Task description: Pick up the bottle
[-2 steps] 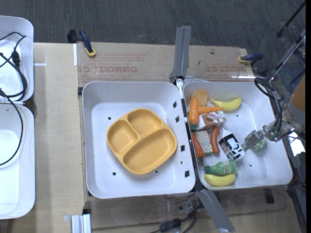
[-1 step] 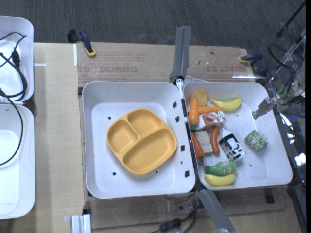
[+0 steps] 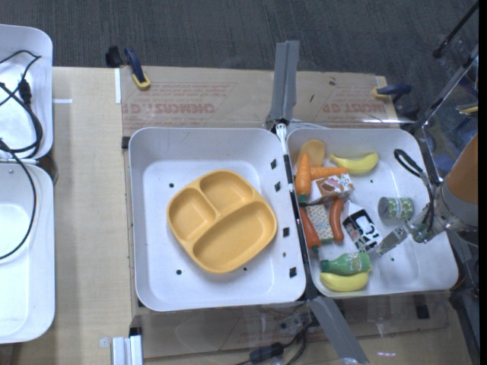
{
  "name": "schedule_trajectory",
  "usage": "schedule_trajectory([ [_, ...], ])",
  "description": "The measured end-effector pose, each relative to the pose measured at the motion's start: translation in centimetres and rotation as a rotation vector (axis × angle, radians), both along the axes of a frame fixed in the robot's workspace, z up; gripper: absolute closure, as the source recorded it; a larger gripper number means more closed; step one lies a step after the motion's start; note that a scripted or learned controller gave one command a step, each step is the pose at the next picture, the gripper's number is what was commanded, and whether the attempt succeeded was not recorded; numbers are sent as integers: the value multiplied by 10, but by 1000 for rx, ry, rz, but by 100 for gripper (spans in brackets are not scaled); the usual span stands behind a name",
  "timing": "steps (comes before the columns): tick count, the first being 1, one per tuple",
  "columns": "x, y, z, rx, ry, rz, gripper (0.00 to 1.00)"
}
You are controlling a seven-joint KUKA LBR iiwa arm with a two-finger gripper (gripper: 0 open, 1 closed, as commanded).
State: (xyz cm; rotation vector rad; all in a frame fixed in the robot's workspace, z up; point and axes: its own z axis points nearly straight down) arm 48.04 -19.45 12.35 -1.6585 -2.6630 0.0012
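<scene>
2 white bins are seen side by side on a bench, viewed from above at a slant. The arm (image 3: pixel 466 177) is seen entering from the right edge, w/ an orange band above the wrist. The gripper (image 3: pixel 394 239) is lowered into the right bin (image 3: pixel 426 268), near its lower right part. Whether it is open or closed can't be told; the tip is small and blurred. Nothing is seen gripped by it.

The bottle (image 3: pixel 347 264), green, is seen lying on its side in the right bin's lower left area, long axis running roughly left-right w/ a slight tilt. Which end is the cap can't be told. It is touching a banana (image 3: pixel 344 281) just below it, and is just left of the gripper tip, apart from it.

Other items in the right bin: a 2nd banana (image 3: pixel 354 162) at top, a carrot (image 3: pixel 303 172), a green-labelled can (image 3: pixel 396 207) above the gripper, a black-and-white box (image 3: pixel 361 229), and a hot dog (image 3: pixel 337 220).

In the left bin (image 3: pixel 152 226), a yellow 3-compartment plate (image 3: pixel 221 220) is laid near the middle.
</scene>
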Motion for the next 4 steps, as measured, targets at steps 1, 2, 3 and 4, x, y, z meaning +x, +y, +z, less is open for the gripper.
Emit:
schedule_trajectory([
  [1, 69, -15, -34, -2, -3, -129, 0],
  [2, -1, 5, -34, -1, -1, -50, 0],
  [3, -3, 29, -34, -1, 1, -311, 0],
  [4, -3, 92, -34, -2, -1, -178, 0],
])
